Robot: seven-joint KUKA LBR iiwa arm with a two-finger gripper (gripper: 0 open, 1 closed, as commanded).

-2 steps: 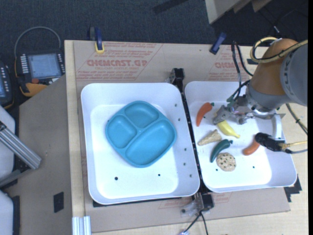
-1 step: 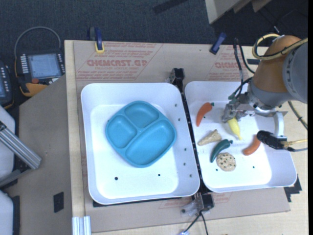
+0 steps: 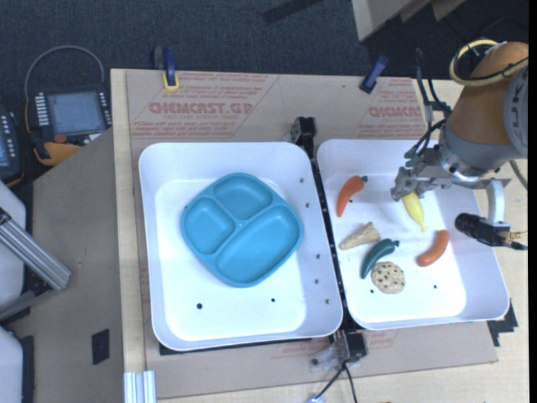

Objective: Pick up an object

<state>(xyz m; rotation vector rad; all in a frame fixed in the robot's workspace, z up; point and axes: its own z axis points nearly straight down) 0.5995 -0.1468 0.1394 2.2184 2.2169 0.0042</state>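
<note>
In the right bin [image 3: 470,305] lie an orange carrot [image 3: 349,194], a yellow banana-like piece [image 3: 414,210], a beige wedge [image 3: 361,236], a green-and-blue pepper [image 3: 377,257], a round cookie [image 3: 388,277] and an orange sausage [image 3: 433,248]. My gripper [image 3: 413,186] hangs over the upper part of this bin, right at the top end of the yellow piece. From this angle the yellow piece appears to rest on the bin floor under the gripper.
The left bin [image 3: 168,309] holds a blue divided plate [image 3: 242,227]. A black clamp [image 3: 303,129] sits at the top between the bins. A handheld control pendant [image 3: 71,112] lies off the bench at the far left.
</note>
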